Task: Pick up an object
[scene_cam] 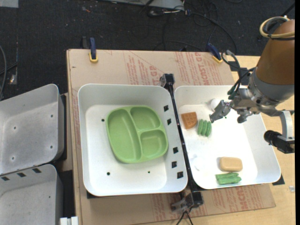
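In the right bin (262,144) lie an orange waffle-like piece (189,120), a green ribbed piece (204,127) just to its right, a tan block (230,163) and a green pod-shaped piece (228,178) near the front wall. My gripper (230,114) hangs over the back half of this bin, to the right of the green ribbed piece and slightly above it. Its two dark fingers are spread apart, open, with nothing between them. The nearest fingertip (216,114) is close to the ribbed piece but not touching it.
The left bin (93,125) holds a green divided plate (138,134). A black divider (177,125) runs between the two bins. Grey trays (28,121) stand off the bench to the left. Clamps hold the cardboard base at its back edge.
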`<state>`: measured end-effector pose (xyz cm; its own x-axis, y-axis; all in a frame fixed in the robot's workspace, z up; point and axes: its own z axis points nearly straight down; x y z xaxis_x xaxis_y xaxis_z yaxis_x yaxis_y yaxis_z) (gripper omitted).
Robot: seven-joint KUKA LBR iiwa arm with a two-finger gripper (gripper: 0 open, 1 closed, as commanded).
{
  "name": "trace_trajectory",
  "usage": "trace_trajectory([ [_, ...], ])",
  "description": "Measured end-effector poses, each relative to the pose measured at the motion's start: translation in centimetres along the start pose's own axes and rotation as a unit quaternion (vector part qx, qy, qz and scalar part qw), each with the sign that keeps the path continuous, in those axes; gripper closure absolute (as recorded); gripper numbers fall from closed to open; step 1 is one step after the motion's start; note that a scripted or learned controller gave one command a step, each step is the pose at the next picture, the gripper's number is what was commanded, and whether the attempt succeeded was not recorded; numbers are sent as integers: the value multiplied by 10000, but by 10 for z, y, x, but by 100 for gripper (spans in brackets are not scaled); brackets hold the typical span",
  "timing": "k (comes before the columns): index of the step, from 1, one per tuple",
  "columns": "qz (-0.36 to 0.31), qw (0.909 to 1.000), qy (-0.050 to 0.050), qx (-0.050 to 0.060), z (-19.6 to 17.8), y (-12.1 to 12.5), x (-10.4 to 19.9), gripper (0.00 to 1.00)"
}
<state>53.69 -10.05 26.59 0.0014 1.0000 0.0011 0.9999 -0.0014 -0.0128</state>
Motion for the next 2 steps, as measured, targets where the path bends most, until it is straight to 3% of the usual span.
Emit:
trace_trajectory([
  [1, -12, 10000, -7, -61, -6, 2, 0, 0],
  [2, -3, 10000, -5, -47, 37, 1, 3, 0],
])
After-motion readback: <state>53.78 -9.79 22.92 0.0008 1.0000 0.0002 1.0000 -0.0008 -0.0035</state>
